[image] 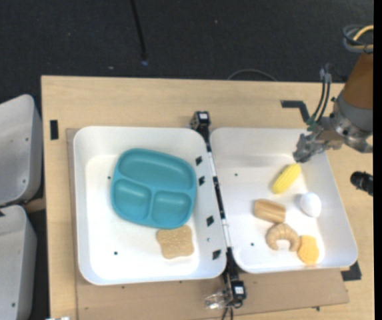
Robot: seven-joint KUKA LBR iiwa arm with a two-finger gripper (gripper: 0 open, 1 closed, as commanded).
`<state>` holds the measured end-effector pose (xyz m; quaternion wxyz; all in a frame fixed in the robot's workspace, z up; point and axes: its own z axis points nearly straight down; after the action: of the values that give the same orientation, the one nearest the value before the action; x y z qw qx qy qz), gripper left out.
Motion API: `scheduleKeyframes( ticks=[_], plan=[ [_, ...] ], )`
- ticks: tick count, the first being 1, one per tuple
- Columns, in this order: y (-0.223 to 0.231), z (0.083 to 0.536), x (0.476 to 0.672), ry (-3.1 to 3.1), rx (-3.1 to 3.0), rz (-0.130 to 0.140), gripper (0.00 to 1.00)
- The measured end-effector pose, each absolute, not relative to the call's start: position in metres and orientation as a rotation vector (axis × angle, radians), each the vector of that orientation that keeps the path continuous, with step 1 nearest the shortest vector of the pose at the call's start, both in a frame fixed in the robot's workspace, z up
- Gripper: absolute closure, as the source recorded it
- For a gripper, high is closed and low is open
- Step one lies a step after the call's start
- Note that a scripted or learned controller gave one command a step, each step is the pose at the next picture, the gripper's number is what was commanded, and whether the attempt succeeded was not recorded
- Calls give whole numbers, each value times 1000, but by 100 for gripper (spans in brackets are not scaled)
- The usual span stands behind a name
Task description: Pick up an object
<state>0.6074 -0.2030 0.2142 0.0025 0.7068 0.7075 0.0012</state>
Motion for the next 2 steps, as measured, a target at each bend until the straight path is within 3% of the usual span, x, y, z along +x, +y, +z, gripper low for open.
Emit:
scheduleKeyframes(
  ticks=[1,2],
  plan=[
    [-209,278,606,2218,2214,4,100],
    [-210,287,607,2223,2216,1,100]
  ],
)
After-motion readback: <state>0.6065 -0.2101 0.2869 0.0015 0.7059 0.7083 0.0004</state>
